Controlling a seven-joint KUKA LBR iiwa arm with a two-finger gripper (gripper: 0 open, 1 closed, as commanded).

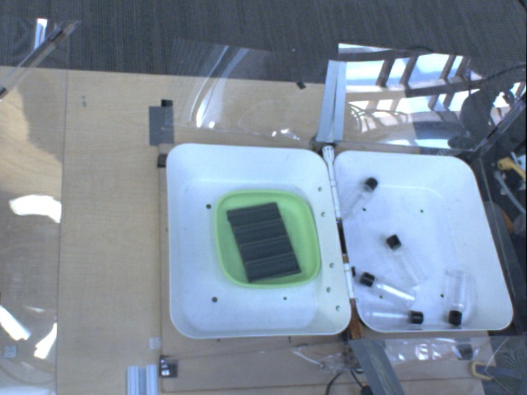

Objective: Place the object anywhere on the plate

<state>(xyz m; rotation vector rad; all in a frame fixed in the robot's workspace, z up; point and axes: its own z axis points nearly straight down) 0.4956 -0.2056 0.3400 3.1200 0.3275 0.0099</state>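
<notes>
Two white bins sit side by side on the bench (99, 220). The left bin (189, 303) holds a green plate (306, 229) at its centre, and a dark ribbed block (263, 242) lies flat on that plate, slightly askew. The right bin (469, 220) holds several clear vials with black caps: one (368, 188) near its far left corner, a lone black cap (394, 241) near its middle, and the remainder (412, 303) gathered along its near edge. As for my pincer, I cannot tell its state.
</notes>
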